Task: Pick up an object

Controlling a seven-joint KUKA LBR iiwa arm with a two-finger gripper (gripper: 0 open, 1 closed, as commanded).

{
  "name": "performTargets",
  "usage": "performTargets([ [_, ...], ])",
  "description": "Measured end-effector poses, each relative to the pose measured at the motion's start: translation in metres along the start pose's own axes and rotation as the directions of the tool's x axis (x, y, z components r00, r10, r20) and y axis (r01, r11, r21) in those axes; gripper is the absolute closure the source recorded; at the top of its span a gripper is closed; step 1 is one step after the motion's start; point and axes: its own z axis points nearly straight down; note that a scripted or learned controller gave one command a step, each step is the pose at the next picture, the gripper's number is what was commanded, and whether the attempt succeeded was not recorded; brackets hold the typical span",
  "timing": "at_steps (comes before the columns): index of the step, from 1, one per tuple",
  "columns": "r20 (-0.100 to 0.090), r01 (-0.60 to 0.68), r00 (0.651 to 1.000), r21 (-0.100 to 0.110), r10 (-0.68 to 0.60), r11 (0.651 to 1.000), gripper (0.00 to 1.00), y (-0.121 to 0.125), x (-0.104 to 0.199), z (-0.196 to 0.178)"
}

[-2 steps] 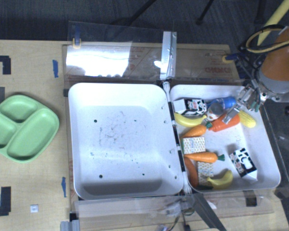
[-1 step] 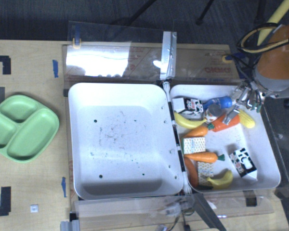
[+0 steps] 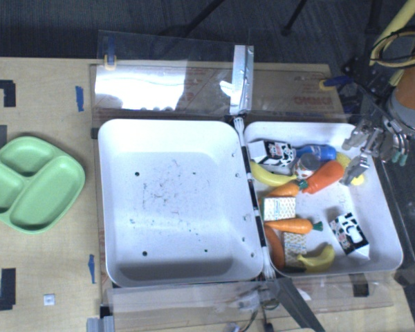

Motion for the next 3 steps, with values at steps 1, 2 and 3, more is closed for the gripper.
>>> performTargets([
  [1, 0.011, -0.004, 1.0, -0.001, 0.004, 1.0, 0.0, 0.013, -0.037, 0.044],
  [2, 0.005, 0.003, 1.0, 0.0, -0.003, 1.0, 0.0, 0.014, -0.045, 0.053],
  [3, 0.009, 0.107, 0.994, 0.006, -0.107, 0.994, 0.0, 0.011, -0.047, 0.054],
])
